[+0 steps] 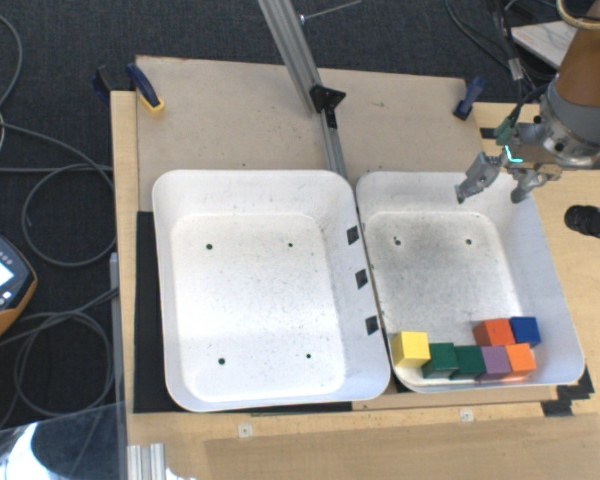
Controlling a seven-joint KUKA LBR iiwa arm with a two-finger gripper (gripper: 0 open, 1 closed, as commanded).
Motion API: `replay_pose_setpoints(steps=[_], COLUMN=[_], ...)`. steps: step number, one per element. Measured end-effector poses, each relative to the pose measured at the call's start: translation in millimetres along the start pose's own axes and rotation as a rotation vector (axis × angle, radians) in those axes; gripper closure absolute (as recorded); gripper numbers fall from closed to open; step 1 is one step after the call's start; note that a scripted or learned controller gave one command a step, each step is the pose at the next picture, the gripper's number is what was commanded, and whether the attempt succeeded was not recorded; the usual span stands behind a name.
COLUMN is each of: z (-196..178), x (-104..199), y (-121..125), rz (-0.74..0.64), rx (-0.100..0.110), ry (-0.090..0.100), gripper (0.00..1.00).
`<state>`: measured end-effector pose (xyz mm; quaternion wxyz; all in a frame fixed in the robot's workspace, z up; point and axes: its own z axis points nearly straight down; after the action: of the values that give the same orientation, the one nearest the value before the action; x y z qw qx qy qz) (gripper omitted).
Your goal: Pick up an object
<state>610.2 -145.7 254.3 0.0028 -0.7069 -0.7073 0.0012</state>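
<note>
Gripper [499, 183] hangs at upper right of frame, over the far rim of the right bin [550, 268]. Jaws spread, two fingers [477, 181] splayed apart with nothing between them. Arm [587, 78] enters from the right edge, orange band above the wrist.

Blocks sit bunched at lower right of frame, against the near wall of the right bin: yellow block [413, 346] at the left end, a little apart; green blocks [455, 359] next, touching each other; purple block [495, 361]; orange block [519, 357]; red block [496, 332] and blue block [525, 329] behind. All well apart from the gripper. Left bin [180, 198] holds nothing to pick.

Step in hand, as judged: approach not yet begun in earnest; gripper must travel down-frame across the bin floor.

Doing it well:
- Yellow block looks the best target; its left face and far face are free, so both fingers can find room.
- The packed blocks offer little gap; a finger would likely land on a neighbour.
- Near wall slopes up just beside the cluster; a finger on that side may strike the rim. Better to straddle left-right than near-far.
- Descend centred, jaws kept wide until level with the block's sides, then close.
</note>
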Motion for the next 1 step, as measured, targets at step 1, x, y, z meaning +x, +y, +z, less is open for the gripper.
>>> replay_pose_setpoints(steps=[1], z=[-2.9], x=[0.0], y=[0.8], rz=[-0.001], rx=[-0.005], ry=[-0.001], gripper=[0.0])
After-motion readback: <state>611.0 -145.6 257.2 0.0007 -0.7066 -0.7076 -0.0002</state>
